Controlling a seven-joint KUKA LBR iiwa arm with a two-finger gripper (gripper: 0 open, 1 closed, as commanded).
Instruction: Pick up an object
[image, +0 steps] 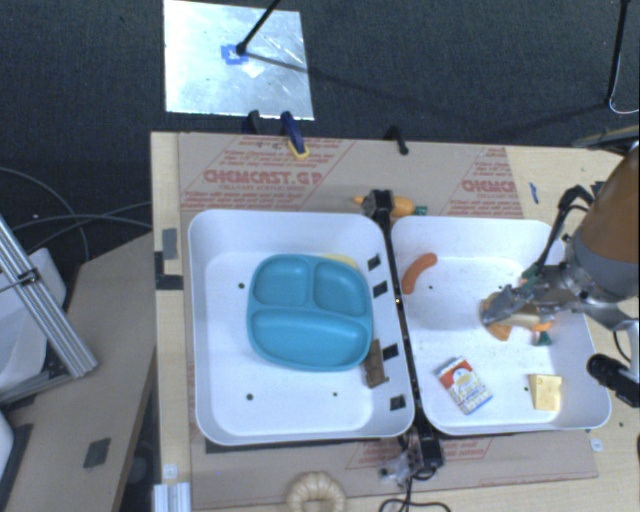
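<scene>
Two bins (300, 425) of smooth white plastic with a soft sheen. Divided plate (308, 310) of smooth matt blue plastic. Tabletop (440, 170) covered in matt brown printed masking paper. Hand (500, 310) of dull grey metal. Small printed carton (465, 385), slightly glossy. Reflective metal sheet (205, 60) on dark, rough carpet (70, 90).

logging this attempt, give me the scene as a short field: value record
left bin: white bin holding a blue divided plate, with a small brown object at its right edge
right bin: white bin holding an orange sausage-shaped toy, a small red and white carton and a yellow cheese-like block
gripper: gripper low over the right bin's middle, reaching in from the right
near gripper: orange item beside the tip, held or not unclear
outside bins: pale ring-shaped object on the bench's near edge
</scene>
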